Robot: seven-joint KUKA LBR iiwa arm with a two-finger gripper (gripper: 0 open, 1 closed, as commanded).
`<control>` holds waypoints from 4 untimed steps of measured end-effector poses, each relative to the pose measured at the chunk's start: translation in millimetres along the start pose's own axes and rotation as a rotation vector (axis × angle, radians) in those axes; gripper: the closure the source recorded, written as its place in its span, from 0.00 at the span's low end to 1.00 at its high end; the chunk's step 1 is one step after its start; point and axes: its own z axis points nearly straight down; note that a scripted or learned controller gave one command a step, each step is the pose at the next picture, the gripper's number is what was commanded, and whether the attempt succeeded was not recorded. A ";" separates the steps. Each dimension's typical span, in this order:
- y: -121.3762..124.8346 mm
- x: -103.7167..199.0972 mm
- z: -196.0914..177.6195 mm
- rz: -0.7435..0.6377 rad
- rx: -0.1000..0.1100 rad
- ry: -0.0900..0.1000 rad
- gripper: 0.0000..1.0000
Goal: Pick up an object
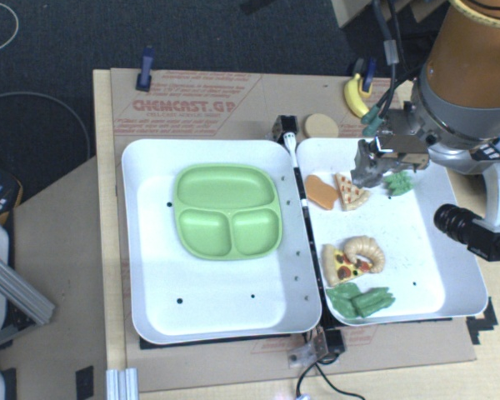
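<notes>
The gripper (373,172) was positioned low over the far end of the right bin (429,248), just beside a pizza slice (350,192) and a green leafy piece (397,183). Whether the claw was wide or narrow could not be determined. An orange sausage-like piece (321,192) lay near the pizza slice. Assessment: approach step in hand, nothing yet lifted. The next move would require alignment over one item before closing.

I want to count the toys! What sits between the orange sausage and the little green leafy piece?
In the camera view, a pizza slice toy lies between sausage and leafy piece.
</notes>
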 end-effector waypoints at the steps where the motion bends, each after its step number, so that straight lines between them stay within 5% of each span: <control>1: -1.3 12.0 -0.2 0.002 0.013 -0.003 1.00; 2: -4.3 28.7 85.0 0.004 0.028 -0.004 1.00; 3: -1.4 105.6 22.8 -0.006 0.010 0.001 1.00; 4: -3.8 96.5 86.3 0.006 0.026 -0.005 1.00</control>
